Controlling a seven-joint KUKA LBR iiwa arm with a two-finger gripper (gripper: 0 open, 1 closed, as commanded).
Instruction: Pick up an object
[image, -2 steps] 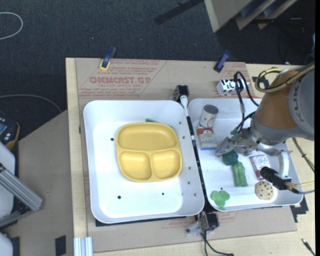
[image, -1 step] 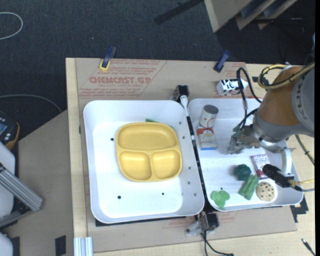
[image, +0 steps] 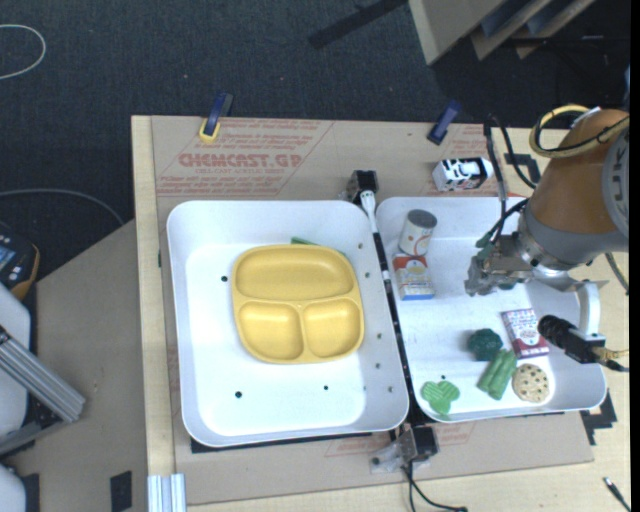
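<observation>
Worktop (image: 250, 150) w/ two white bins. Left bin (image: 200, 330) holds a yellow divided plate (image: 297, 300). Right bin (image: 440, 340): gripper (image: 487, 278) hovers near its centre, can't tell its state. Can (image: 416, 233) & small box (image: 414, 278) left of gripper; green toys (image: 487, 345) & cookie (image: 531, 382) below gripper.

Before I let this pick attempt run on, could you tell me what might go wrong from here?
1. The gripper hangs over a bare patch of the right bin, apart from the can and carton; a straight descent would probably close on nothing.
2. The green toys, cookie and card crowd the near corner, so a grasp there may nudge neighbours or catch two.
3. The can stands upright beside the wall and could topple if clipped.
</observation>
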